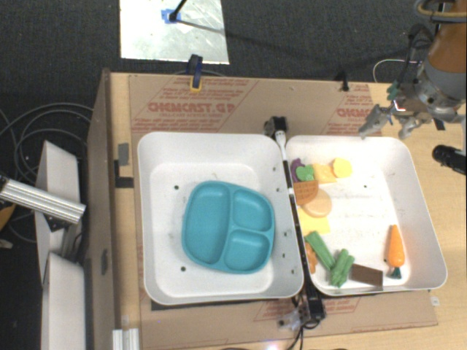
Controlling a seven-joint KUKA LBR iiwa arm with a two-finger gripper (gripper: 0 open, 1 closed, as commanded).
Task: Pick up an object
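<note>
Basically nothing picked yet: gripper (391, 119) hangs spread and empty past the right bin (419, 195); toy carrot (395, 246) and the rest untouched.

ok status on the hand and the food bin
Hand open, above right bin's far edge, holding nothing. Carrot and other toy food untouched. Nothing in the way.

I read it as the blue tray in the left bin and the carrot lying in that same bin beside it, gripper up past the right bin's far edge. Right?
Not quite. The carrot lies in the right bin, near its right wall, not beside the blue tray. The tray is in the left bin, and the gripper is past the right bin's far edge. The camera view shows this.
</note>
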